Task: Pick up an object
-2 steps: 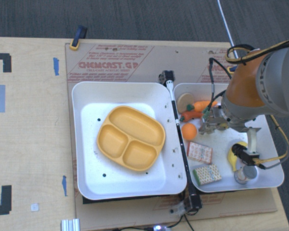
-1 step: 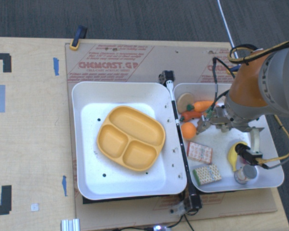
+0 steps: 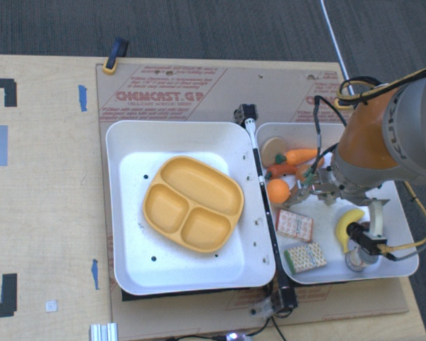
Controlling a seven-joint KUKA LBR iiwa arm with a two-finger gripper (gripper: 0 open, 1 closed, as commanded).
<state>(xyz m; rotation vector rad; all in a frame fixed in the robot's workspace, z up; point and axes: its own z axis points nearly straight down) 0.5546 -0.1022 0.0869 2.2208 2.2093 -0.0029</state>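
Orange [image 3: 277,190], likely light, firm and prone to rolling, lies just left of the gripper [image 3: 309,187] and below the carrot [image 3: 296,158], best pinched across its middle, though the gripper's state I cannot tell.

Yellow divided plate [image 3: 192,204] in left bin [image 3: 121,212]; blue tape [image 3: 82,98] on bench [image 3: 35,190].

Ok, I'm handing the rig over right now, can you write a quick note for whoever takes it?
End effector: low in the right bin, next to the orange ball and below the carrot; finger state unclear, nothing seen held.
Also in that bin: banana, two small cartons.
Left bin: yellow divided plate.
Done: no pick confirmed.
Left: grasp and lift one object.
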